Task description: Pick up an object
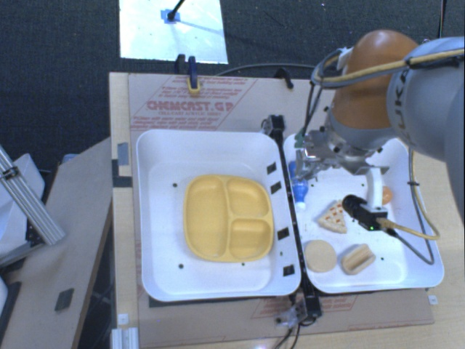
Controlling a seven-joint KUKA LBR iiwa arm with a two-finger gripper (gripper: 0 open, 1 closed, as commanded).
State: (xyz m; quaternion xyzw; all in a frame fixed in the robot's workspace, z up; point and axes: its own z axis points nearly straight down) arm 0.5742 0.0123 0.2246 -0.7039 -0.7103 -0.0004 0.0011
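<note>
My gripper (pixel 308 164) hangs low over the left part of the right bin (pixel 415 267), under the grey arm with its orange band. Just below and left of it a small blue object (pixel 297 182) lies against the bin's left wall, partly covered by the gripper. A tan waffle-like wedge (pixel 333 217) lies in the middle of the bin. A round beige disc (pixel 320 255) and a tan bread-like piece (pixel 357 258) sit near the front. A small orange thing (pixel 388 194) peeks out at the right, mostly hidden.
The left bin (pixel 160 195) holds a yellow divided plate (pixel 229 218). A black divider with clips (pixel 285 195) runs between the two bins. The arm's bulk covers the back of the right bin.
</note>
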